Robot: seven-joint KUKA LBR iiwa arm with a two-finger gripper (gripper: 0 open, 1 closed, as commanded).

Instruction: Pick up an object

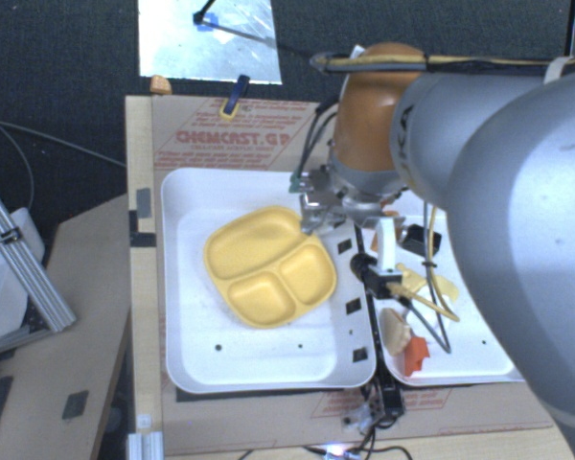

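Grey arm (517, 161) looms closest, masking my gripper (318, 211) at the yellow tray (268, 266)'s upper right rim in the left bin (187, 353); grip state I cannot tell. Shallow rim purchase could slip.

You cannot see the gripper's fingers: the arm (489, 151) covers them and most of the right bin (479, 357). The pale items (426, 290) near that bin's left edge are partly hidden and too blurred to identify.
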